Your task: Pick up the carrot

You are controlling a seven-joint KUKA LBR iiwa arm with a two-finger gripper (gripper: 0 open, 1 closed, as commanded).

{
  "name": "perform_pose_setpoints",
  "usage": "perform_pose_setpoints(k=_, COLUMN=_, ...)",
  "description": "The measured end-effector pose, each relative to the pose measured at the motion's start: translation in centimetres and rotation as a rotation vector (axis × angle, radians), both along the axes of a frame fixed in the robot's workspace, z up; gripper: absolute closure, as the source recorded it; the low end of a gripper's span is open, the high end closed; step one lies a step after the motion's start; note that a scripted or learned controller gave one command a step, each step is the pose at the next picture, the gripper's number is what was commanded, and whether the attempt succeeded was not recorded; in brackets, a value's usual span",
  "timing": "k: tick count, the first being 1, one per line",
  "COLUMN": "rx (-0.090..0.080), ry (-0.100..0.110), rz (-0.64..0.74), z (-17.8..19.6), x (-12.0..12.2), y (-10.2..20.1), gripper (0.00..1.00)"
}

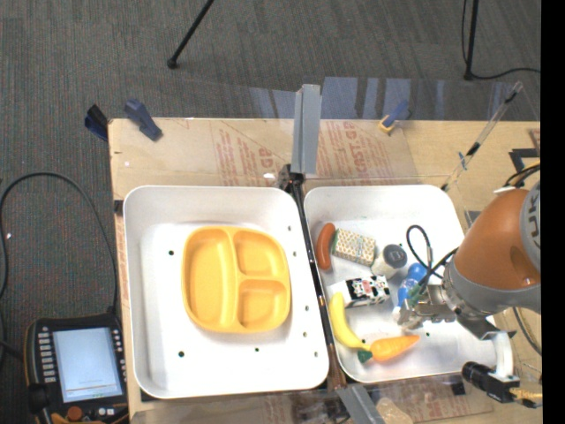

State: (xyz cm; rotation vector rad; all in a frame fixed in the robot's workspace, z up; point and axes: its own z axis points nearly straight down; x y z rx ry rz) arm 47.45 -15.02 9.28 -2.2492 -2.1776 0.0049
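the fingers sit too small and too cluttered with wiring for you to tell whether they are spread or closed, so do not count on either; nothing shows between them. the gripper (415,314) hangs low in the right bin (441,203), just above and to the right of the carrot (394,347), which lies on the bin floor near the front wall, orange body running left to right with its green top at the left end. that green end is just beside the lower tip of the banana (341,319), so you want to take the carrot at mid-body or toward its right end, well away from the banana. turn the fingers so they close across the carrot's narrow width, not along its length, and come straight down rather than sliding in from the side, since the black and white box (366,291) and the blue item (412,283) crowd the space behind. go low enough to catch the fattest part, because a tapered, rounded shape will likely squirt out of a shallow pinch. the yellow tray (237,279) in the left bin (159,228) plays no part here.
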Motion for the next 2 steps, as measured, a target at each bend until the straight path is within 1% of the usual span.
perform_pose_setpoints(k=1, rx=0.0, ry=-0.006, rz=0.372, z=-0.7, x=0.1, y=3.9, gripper=1.0)
perform_pose_setpoints(k=2, rx=0.0, ry=-0.012, rz=0.858, z=-0.6, x=0.2, y=-1.5, gripper=1.0)
